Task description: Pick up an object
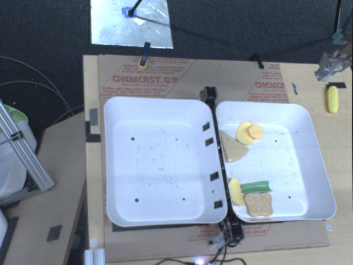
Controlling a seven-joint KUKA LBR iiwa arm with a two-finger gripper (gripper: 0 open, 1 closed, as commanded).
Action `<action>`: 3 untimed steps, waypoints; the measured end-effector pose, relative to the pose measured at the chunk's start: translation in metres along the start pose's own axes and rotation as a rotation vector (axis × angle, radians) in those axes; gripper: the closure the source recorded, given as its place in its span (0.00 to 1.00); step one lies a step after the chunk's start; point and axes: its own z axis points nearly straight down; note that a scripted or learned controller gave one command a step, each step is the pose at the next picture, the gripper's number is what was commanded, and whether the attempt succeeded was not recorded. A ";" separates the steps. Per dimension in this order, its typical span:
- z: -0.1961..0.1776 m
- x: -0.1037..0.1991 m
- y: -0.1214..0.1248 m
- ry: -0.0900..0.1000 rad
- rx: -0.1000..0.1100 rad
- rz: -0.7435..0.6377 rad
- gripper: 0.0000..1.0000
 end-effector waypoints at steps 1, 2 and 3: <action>0.023 0.056 0.001 0.005 0.002 -0.011 1.00; 0.014 0.099 0.001 0.004 -0.001 -0.012 1.00; -0.088 0.187 0.001 0.006 -0.012 -0.018 1.00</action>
